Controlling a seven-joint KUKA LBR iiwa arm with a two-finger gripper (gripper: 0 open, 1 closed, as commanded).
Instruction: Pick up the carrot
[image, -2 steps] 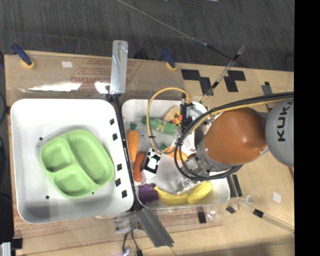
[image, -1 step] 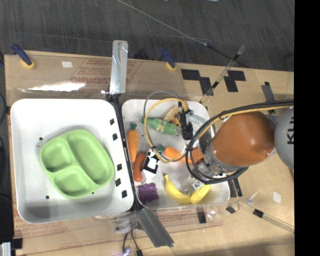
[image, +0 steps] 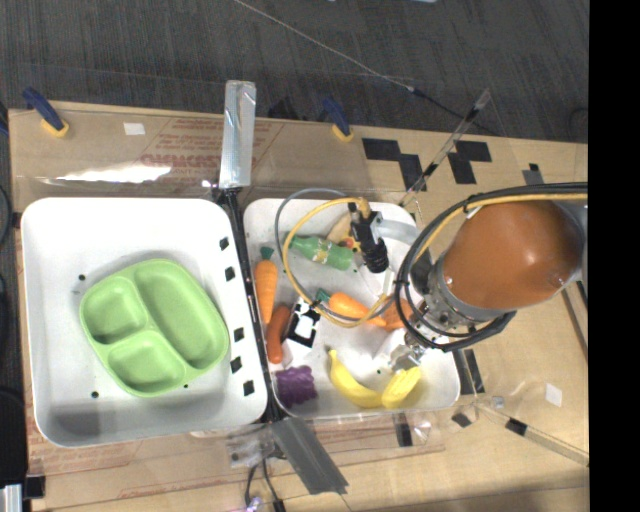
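Fingers low in the right bin, tucked under the grey arm; cannot tell if open or closed. Nothing seen held. Just at 6 o'clock from them, a banana, very near or touching. At 9 o'clock, close by, the carrot, lying flat in the middle of the bin. Farther at 9 o'clock, by the bin's left wall, a long carrot pointing up and down. Purple grapes at 8 o'clock. A green thing at 11 o'clock under a yellow cable. Left bin beside it on the surface, with a green plate inside.
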